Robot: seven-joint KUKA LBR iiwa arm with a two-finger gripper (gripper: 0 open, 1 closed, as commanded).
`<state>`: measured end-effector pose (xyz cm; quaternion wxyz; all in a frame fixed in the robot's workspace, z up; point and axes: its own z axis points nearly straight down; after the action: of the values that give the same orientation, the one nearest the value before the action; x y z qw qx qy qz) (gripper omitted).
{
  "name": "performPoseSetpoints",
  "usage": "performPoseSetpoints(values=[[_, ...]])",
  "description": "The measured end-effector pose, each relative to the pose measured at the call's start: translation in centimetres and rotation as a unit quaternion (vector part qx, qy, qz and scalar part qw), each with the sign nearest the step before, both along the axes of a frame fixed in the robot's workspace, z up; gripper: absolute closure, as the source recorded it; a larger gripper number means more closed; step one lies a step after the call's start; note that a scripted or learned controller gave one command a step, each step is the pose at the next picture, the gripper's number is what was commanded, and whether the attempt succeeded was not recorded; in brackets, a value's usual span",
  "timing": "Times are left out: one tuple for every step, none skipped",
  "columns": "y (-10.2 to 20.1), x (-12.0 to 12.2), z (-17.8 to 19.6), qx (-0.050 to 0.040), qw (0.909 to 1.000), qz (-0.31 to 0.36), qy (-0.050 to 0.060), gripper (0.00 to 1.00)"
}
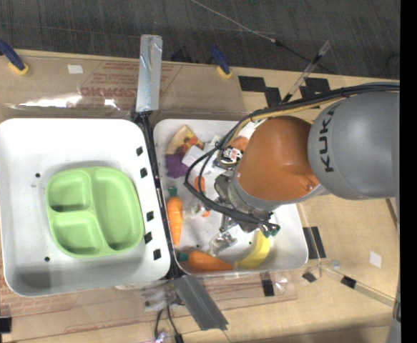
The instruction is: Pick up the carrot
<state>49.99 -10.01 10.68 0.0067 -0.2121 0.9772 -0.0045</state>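
Two orange carrots lie in the right bin [294, 252]. One carrot [174, 220] lies lengthwise along the bin's left wall. The other carrot [207, 261] lies across the front wall. My gripper [226, 236] hangs low over the bin's front middle, just behind the front carrot and to the right of the left one. Nothing can be seen held in it. The orange wrist band [276, 163] and grey arm [355, 145] cover much of the bin's right half.
A yellow banana [259, 251] lies beside the front carrot, right of the gripper. A purple item [174, 164] and a wedge-shaped toy [183, 138] sit at the bin's back left. The left bin [15, 163] holds a green divided plate [94, 211].
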Motion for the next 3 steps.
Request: performPoseSetpoints(values=[[-0.4,2.1,-1.0,-0.0059,0.9981,0.061,0.005,0.00],[-0.2,-0.5,-0.7,-0.0056,0.9989,0.046,-0.008,0.00],[-0.4,4.6,3.3,0.0022,0.9980,0.062,0.006,0.00]])
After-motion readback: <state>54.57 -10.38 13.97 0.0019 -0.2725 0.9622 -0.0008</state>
